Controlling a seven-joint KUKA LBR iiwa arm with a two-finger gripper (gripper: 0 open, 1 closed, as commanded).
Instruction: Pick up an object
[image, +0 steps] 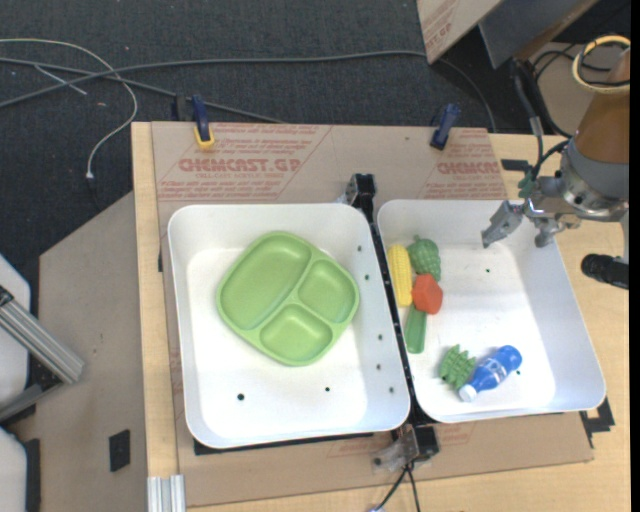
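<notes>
Now, the toy vegetables huddle along the right bin's left wall, the blue bottle near its front edge. The gripper hangs spread and empty by the back edge; crowded targets could jam a finger or slip.

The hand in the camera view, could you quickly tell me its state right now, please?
Hand: open, holding nothing, over the upper right part of the right bin.
</notes>
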